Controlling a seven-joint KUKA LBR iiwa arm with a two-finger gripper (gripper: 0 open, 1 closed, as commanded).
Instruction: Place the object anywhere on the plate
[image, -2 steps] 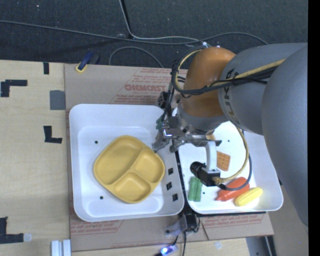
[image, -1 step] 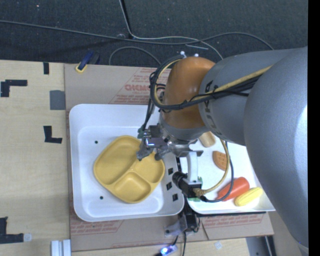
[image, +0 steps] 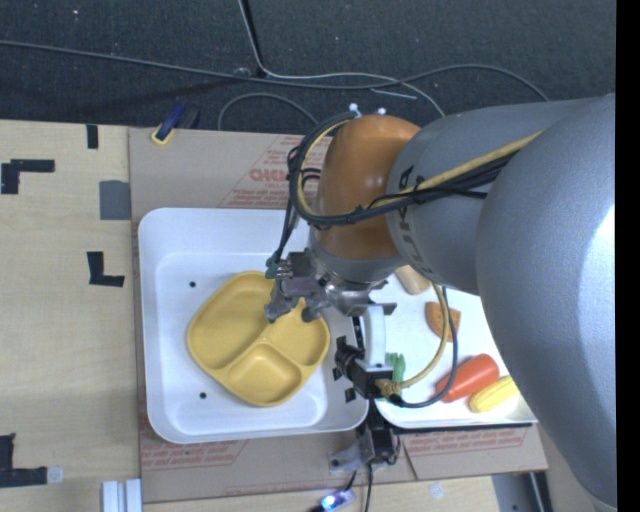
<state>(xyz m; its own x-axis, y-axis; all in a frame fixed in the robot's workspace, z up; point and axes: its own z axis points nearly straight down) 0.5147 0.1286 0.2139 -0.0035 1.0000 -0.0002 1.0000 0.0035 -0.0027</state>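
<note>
A yellow plate (image: 255, 345) with divided compartments lies in the left white bin (image: 165, 330). My gripper (image: 292, 298) hangs over the plate's upper right rim, under the orange band of the wrist. The wrist and cables hide what lies directly beneath it. I see no object clearly held in it. An orange carrot-like toy (image: 466, 376) and a yellow piece (image: 494, 396) lie in the right bin (image: 450, 418).
The grey arm covers most of the right bin. A brownish-orange piece (image: 438, 318) and a tan piece (image: 411, 280) peek out beside the arm. Cables hang near the wall between the bins. Cardboard and wood bench surround the bins.
</note>
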